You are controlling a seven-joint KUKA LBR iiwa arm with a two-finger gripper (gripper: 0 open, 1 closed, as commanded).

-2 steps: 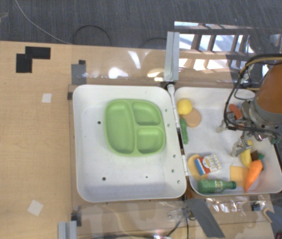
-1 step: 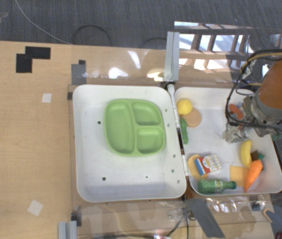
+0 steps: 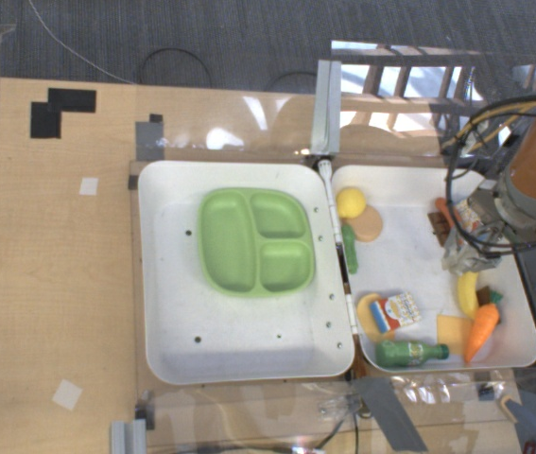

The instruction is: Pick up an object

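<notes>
Tool (image 3: 463, 253) fingers hidden beneath wrist

A grey robot arm (image 3: 532, 173) with an orange band reaches over the right bin (image 3: 409, 258), which holds a carrot (image 3: 481, 330), banana (image 3: 467, 292), green bottle (image 3: 411, 353) and lemon (image 3: 350, 202), while a green divided plate (image 3: 255, 241) lies in the left bin (image 3: 178, 339).

small carton (image 3: 401, 310) with print too small to read
</notes>
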